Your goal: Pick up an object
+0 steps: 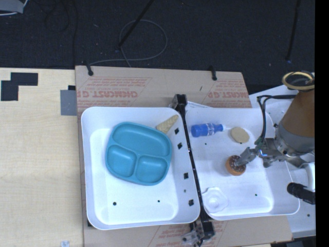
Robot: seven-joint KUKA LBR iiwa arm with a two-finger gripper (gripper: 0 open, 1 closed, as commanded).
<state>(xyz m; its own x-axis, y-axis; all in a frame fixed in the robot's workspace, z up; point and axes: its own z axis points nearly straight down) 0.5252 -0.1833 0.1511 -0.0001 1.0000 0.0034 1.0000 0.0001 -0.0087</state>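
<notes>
Dark carpet strewn with thin cables is seen behind the counter (36,153), whose pale wood-grain top carries a sheet of printed brown cardboard (154,86) under two shallow white plastic bins set side by side.

The left bin (97,210) is occupied by a blue plastic plate (139,153), rounded at its corners and moulded into three compartments. A tan, wedge-shaped piece (167,123) is seen leaning at the plate's far right corner, its long axis running diagonally up toward the divider between the bins.

The right bin (257,202) holds several small things. A blue bottle (206,129) is laid on its side near the far wall, its long axis almost level across the view, with the pale cap end pointing right and slightly up. Just to its right, apart from it, a flat beige oval (239,135) is placed. Nearer the middle, a small round object with an orange rim and a dark speckled top (236,165) is seen sitting upright. A clear, glossy plastic piece (214,197) rests near the bin's near left corner.

The end effector (245,158) is reached in from the right and is positioned right at the orange-rimmed round object, its grey metal tip overlapping that object's upper right edge. Whether the tip is spread, pressed together or pinching the object cannot be told at this scale. The grey arm (298,138) is seen at the bin's right side.
</notes>
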